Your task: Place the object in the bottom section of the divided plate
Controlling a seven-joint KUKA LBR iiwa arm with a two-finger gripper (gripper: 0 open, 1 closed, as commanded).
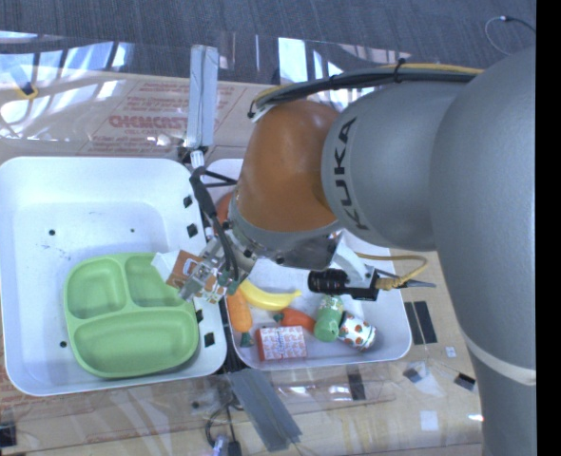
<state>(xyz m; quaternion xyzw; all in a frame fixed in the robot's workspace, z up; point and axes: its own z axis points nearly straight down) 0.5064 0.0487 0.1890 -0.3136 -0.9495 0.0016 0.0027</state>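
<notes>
A light green divided plate (128, 316) lies in the left bin, with two small sections at the top and one wide bottom section (136, 342) that holds nothing. My gripper (207, 277) hangs over the wall between the two bins, just off the plate's upper right corner. A small brown and orange object (180, 270) shows right at the gripper's tip, over the plate's right top section; whether it is gripped is unclear. The grey arm and its orange band (285, 169) cover much of the right bin.
In the right bin (395, 350) lie a banana (269, 298), a carrot (239, 313), a red box (282, 344), a green bottle (328, 319) and a spotted white item (358, 332). The left bin's floor (81, 217) is bare white above the plate.
</notes>
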